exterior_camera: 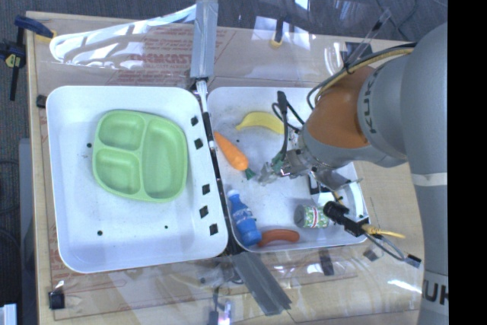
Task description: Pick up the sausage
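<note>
1. Reaching in from the right of the camera view, the grey arm with its orange band hangs over the right bin, its gripper low above the middle of the bin floor.
2. Whether the gripper is open or closed cannot be told at this angle; nothing can be seen held in it.
3. Lying along the near edge of the right bin, the sausage rests on its side, apart from the gripper.
4. Just to the sausage's left lies a blue bottle, its far end close to the bins' shared wall.
5. A small green can lies on its side just to the right of the sausage and further back.
6. A carrot lies slantwise near the dividing wall, with a banana beyond it toward the far side.
7. Over in the left bin, a green divided plate with three compartments sits near the middle.
</note>
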`<state>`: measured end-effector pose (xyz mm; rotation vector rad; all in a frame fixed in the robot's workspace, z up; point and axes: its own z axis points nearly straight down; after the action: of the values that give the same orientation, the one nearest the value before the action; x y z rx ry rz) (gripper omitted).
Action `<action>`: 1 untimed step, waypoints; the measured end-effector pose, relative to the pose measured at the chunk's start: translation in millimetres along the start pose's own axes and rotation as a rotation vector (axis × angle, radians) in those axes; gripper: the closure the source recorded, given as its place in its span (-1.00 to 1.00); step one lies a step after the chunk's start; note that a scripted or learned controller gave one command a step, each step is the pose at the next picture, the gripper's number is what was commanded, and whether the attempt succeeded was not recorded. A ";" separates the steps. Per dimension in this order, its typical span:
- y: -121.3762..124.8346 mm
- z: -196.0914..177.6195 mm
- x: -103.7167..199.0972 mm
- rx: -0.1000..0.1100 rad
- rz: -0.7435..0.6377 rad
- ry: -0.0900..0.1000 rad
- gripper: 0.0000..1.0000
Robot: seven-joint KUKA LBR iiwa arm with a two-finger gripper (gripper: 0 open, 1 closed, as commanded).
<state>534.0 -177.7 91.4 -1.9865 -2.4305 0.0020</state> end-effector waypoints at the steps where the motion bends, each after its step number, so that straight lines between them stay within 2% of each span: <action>1: -28.5 -114.0 -17.9 -0.001 0.215 -0.002 1.00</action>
<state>510.0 -200.9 205.4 -2.2376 -2.2047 0.0031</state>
